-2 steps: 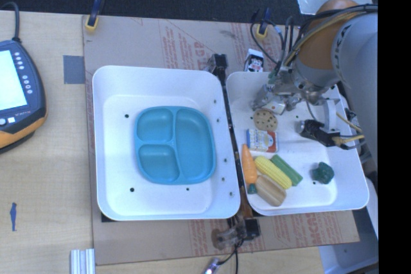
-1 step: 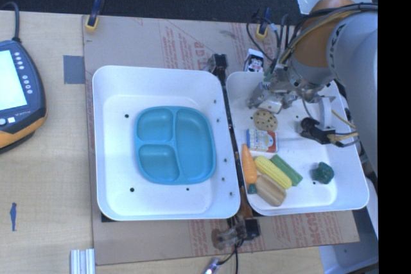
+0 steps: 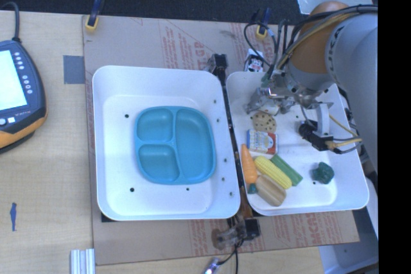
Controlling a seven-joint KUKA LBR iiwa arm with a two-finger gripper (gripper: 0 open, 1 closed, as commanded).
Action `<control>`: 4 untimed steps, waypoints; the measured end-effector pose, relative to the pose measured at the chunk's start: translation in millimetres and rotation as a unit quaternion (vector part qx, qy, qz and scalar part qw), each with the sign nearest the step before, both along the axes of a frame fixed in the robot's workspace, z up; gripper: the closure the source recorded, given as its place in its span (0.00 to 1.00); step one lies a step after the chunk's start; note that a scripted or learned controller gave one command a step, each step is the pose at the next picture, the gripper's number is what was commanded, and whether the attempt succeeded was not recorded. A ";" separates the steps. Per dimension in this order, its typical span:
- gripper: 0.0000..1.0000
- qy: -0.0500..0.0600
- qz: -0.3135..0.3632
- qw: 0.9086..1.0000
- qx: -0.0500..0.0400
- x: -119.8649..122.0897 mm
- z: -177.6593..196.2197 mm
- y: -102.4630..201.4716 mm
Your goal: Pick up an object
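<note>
We're over the worktop (image 3: 58, 157) with 2 white bins side by side; the left bin (image 3: 109, 138) carries just a blue divided plate (image 3: 174, 144), so it offers wide open floor. The right bin (image 3: 347, 192) is the busy one, and the grey arm (image 3: 350, 54) leans in over its upper half. We judge the pick not yet done; nothing is visibly lifted. The pincer (image 3: 273, 99) hangs low just above a round cookie (image 3: 263, 120); we cannot tell how it is set. Below lie a small packet (image 3: 262, 141), an orange carrot (image 3: 248, 163) tight against the bin's left wall, a corn cob (image 3: 275, 171), a bread roll (image 3: 270, 191); a green piece (image 3: 323, 172) sits apart with free room around it.
</note>
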State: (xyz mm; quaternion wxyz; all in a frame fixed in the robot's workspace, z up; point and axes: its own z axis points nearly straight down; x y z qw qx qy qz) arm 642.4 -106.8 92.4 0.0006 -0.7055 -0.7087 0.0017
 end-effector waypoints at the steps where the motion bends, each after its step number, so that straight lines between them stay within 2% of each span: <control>1: 0.00 -0.001 0.001 1.000 0.000 6.0 -0.3 12.3; 2: 0.00 0.001 0.001 1.000 0.000 -16.7 -0.7 6.3; 3: 0.00 0.000 0.000 1.000 0.001 9.6 -0.3 14.7; 4: 0.00 0.001 0.000 1.000 0.000 -22.2 -0.7 -11.6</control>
